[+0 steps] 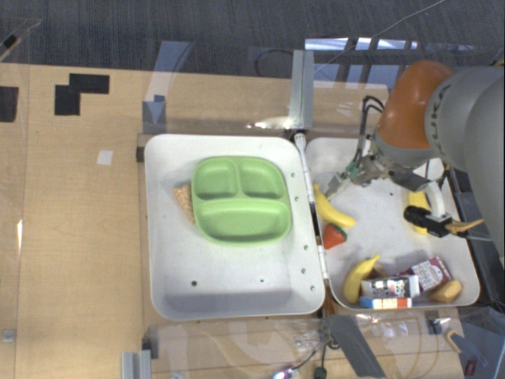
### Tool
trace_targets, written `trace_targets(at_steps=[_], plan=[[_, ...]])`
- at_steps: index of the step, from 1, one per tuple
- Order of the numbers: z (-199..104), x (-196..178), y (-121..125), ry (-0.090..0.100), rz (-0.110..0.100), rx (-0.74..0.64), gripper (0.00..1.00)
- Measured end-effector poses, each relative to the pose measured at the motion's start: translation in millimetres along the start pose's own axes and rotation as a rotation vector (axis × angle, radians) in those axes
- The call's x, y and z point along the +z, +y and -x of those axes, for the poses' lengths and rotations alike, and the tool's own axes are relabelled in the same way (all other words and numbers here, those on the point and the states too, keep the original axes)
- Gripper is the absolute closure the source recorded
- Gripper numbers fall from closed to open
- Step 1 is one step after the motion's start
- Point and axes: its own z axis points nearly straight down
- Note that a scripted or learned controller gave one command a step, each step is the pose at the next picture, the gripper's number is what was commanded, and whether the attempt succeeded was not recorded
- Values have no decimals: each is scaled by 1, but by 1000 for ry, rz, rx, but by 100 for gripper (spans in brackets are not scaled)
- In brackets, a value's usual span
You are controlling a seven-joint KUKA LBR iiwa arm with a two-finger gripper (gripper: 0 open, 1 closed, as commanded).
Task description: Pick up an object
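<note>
Grey two-finger gripper (pixel 341 181) hovering mid-right over the right white bin (pixel 392 212), can't tell its state, curved yellow banana (pixel 330 210) just below it, green divided plastic tray (pixel 240 199) in the left bin (pixel 170 251)

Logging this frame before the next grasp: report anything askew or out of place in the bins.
One oddity: a tan, cracker-like piece sits half tucked under the left edge of the green divided plate in the left bin. The right bin's clutter is jumbled but looks undamaged.
</note>
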Motion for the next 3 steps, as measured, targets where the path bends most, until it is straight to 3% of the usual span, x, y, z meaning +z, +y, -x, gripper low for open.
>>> trace_targets(at_steps=[1,2,3], plan=[[14,2,33,9,-17,-34,0],[-41,-98,49,3,-3,46,0],[-51,-96,6,4,-7,64,0]])
